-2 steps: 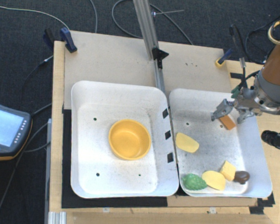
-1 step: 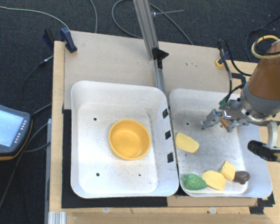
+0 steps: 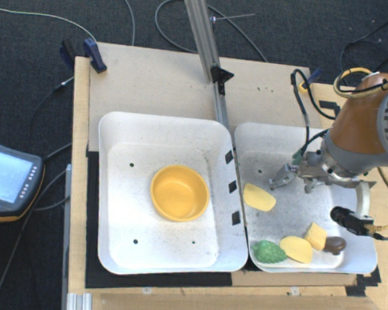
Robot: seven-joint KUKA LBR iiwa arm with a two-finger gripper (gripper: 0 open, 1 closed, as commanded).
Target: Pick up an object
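Observation:
The right bin (image 3: 248,143) holds a pale yellow lump (image 3: 259,197) near its left wall. Along its front edge lie a green leafy piece (image 3: 268,251), a yellow rounded piece (image 3: 296,249), a yellow wedge (image 3: 317,235) and a small brown object (image 3: 335,245). My gripper (image 3: 293,182) hangs over the middle of this bin, up and to the right of the pale yellow lump. Its fingers are spread open with nothing between them. A yellow bowl (image 3: 179,193) sits upright in the left bin (image 3: 115,138).
A metal pole (image 3: 209,45) slants down from the top to the gap between the bins. Cables (image 3: 305,106) loop near the arm's orange band (image 3: 363,124). A black connector (image 3: 349,220) sticks out over the right bin's right side. A teach pendant (image 3: 5,179) lies at the far left.

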